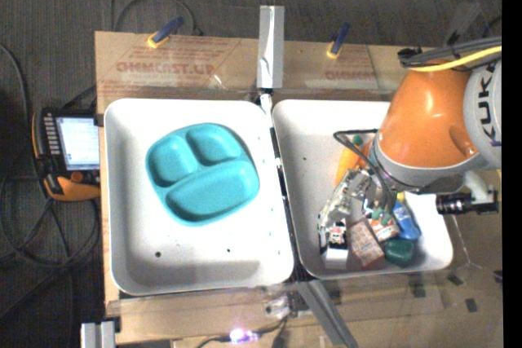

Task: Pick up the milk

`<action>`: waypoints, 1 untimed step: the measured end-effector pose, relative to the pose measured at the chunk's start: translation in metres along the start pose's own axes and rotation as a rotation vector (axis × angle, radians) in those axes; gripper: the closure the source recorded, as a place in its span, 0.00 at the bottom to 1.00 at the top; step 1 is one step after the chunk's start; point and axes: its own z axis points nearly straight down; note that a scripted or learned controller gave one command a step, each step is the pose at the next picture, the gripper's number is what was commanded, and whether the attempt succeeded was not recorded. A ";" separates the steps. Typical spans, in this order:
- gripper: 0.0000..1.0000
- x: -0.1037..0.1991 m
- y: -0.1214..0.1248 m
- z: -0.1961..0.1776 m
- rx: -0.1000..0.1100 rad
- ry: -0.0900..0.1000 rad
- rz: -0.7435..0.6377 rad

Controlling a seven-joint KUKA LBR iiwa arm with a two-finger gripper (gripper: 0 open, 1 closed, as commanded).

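The milk looks like the small white carton (333, 246) with dark print, lying at the front of the right bin (306, 175). My gripper (344, 204) reaches down from the orange-banded wrist (424, 130) and hangs just above and behind the carton, among the cluttered items. I cannot make out whether anything sits in it. The arm hides the back right part of the bin.
A brown box (364, 244), a green object (400, 251) and a blue packet (405, 222) crowd the carton's right side. An orange-yellow item (349, 163) lies further back. The left bin (122, 200) holds a teal divided plate (202, 172).
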 end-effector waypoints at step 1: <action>0.00 0.000 0.000 0.000 -0.001 0.001 0.000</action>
